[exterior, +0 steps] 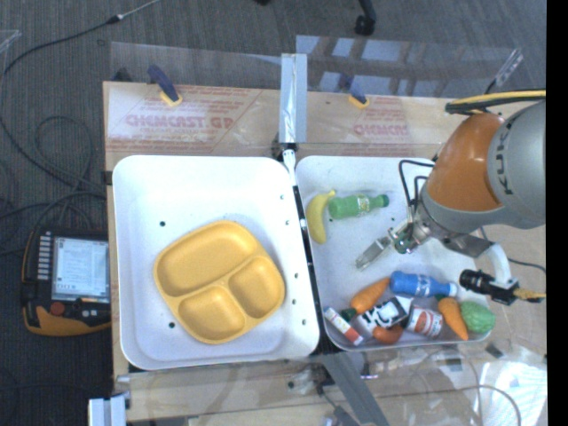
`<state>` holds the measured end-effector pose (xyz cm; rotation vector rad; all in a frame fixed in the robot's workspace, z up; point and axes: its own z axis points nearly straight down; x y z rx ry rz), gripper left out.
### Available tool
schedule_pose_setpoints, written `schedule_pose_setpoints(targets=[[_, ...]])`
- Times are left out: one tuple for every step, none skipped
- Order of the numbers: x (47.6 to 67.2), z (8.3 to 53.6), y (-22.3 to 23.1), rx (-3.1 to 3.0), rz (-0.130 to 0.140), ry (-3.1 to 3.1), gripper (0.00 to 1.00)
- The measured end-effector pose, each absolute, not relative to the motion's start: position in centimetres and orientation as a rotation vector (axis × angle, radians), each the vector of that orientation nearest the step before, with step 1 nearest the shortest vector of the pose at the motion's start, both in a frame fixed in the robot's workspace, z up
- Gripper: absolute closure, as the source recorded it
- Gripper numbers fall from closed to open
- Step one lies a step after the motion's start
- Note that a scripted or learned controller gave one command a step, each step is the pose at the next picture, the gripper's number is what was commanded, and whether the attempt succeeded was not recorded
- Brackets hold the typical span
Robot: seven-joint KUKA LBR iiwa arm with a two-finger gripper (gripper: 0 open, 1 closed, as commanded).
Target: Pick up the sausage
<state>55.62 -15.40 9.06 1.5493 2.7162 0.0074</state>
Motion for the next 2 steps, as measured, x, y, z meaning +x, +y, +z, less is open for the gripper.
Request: schedule_pose_setpoints(targets=[[63.0,10.7,-14.6,1.428,0.002,2.794,0.0],[56.6,9.8,-13.0,1.302,-0.002,2.86,0.0]])
